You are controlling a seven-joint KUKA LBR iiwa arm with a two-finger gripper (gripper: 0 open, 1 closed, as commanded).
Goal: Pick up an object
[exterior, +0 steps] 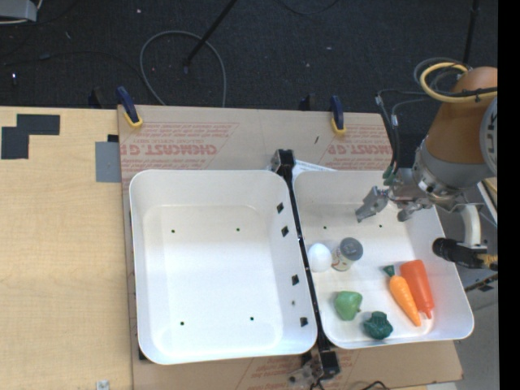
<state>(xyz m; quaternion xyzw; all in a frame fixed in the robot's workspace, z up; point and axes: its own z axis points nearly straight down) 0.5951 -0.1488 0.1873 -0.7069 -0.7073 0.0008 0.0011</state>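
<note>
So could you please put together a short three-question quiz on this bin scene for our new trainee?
1. True or false: the toy carrot lies in the left bin.
2. Which item lies nearest the divider between the bins? A) white egg B) green pepper C) broccoli piece
3. Fill in: the gripper hangs over the ___ bin.

Key
1. False; it lies in the right bin, beside the longer orange-red piece.
2. A.
3. Right; it hangs over the far part, apart from the small grey-lidded jar.
</note>
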